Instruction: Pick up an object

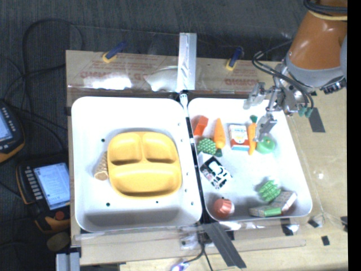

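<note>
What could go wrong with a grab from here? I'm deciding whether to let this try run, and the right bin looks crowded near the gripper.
1. The gripper hangs over a tight cluster: a small carton, a slim orange piece and a green round toy. Closing there may catch two things or nudge one aside.
2. The cluster sits close to the right bin's far wall, so a pushed item could wedge against it.
3. The carrot and green knobbly toy lie beside the cluster and might get knocked.

No text can be read. The red print on the board (130, 78) behind the bins is too blurred.
</note>
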### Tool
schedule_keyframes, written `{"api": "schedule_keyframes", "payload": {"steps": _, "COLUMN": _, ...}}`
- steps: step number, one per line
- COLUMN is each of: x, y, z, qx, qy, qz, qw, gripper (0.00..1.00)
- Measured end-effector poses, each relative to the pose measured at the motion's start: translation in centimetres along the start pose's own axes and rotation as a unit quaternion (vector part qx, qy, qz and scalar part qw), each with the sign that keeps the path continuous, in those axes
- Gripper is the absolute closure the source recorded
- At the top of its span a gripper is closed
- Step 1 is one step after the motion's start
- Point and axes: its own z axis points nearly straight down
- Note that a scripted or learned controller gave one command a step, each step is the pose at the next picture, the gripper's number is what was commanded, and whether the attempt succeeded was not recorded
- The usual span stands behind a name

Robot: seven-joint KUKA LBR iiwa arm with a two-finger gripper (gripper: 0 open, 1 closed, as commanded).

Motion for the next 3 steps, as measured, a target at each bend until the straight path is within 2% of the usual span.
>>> {"api": "schedule_keyframes", "payload": {"steps": 1, "x": -4.6, "y": 1.1, "z": 15.1, "qx": 0.0, "qy": -0.001, "qz": -0.167, "qw": 0.9859, "gripper": 0.0}}
{"api": "schedule_keyframes", "payload": {"steps": 2, "x": 1.5, "y": 4.0, "z": 15.6, "qx": 0.002, "qy": -0.006, "qz": -0.231, "qw": 0.973, "gripper": 0.0}}
{"api": "schedule_keyframes", "payload": {"steps": 3, "x": 0.2, "y": 2.9, "z": 15.6, "qx": -0.001, "qy": -0.005, "qz": -0.159, "qw": 0.9873, "gripper": 0.0}}
